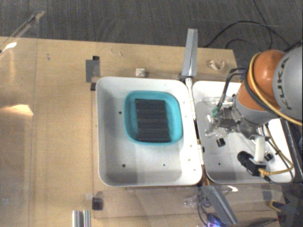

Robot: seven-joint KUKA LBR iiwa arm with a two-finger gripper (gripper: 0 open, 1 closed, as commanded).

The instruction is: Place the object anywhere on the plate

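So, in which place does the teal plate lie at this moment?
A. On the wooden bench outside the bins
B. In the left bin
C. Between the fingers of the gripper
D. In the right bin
B: the teal plate, with a dark ribbed object on it, rests on the floor of the left bin, while the arm is over the right bin.

My grey jointed arm [279, 86], ringed by a glossy orange band above the wrist, reaches in from the right edge and bends downward. My small two-finger metal gripper [214, 123] hangs at its end, pointing left and down, with cables looping around my wrist and along the arm.
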